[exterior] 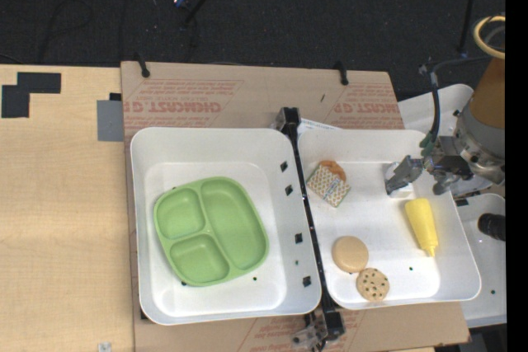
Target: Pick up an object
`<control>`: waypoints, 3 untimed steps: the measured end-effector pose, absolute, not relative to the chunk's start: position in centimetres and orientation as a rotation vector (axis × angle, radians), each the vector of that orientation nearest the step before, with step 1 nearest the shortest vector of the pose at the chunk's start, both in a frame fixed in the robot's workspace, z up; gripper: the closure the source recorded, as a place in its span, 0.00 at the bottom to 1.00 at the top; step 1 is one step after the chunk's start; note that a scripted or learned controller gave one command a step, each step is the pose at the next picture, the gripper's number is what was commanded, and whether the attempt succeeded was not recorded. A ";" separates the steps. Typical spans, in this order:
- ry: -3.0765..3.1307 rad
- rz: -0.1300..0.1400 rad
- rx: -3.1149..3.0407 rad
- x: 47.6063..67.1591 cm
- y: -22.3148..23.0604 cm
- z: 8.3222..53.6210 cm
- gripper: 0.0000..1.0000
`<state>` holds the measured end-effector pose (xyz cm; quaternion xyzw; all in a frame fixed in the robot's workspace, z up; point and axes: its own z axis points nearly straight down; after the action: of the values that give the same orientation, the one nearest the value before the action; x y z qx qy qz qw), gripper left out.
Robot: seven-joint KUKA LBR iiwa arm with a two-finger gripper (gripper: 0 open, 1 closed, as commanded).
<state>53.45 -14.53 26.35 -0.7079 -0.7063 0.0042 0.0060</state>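
Cookie [372,284]: lies at the near edge of the right bin [462,280], flat, chocolate-chip top up, just beside the round bun.
Round bun [351,253]: tan, flat on the bin floor, a little farther in than the cookie and apart from the yellow bottle.
Yellow bottle [421,225]: lies on its side toward the bin's right, pointing near to far; its far end sits just below the claw.
Wrapped snack [328,183]: patterned packet with a brown top, toward the bin's left wall, well apart from the claw.
Green plate [210,230]: three compartments, alone in the left bin [148,152].
Claw [406,174]: low over the far right part of the right bin, grey fingers pointing left; nothing shows between them, and whether they are spread or pressed together I cannot tell.
Step in hand: my reading is the approach, with no grasp made yet.
Next move: likely a short shift toward the bottle's far end, fingers either side of its narrow body, then a squeeze and lift; the round plastic may slip.
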 end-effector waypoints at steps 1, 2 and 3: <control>-2.219 0.003 -2.219 53.6 -14.5 27.0 0.00; -2.215 0.008 -2.216 53.9 -14.8 20.6 0.00; -2.215 0.008 -2.215 53.5 -14.6 14.2 0.00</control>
<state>53.50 -14.61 14.17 -0.7072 -0.7070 0.0025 0.0045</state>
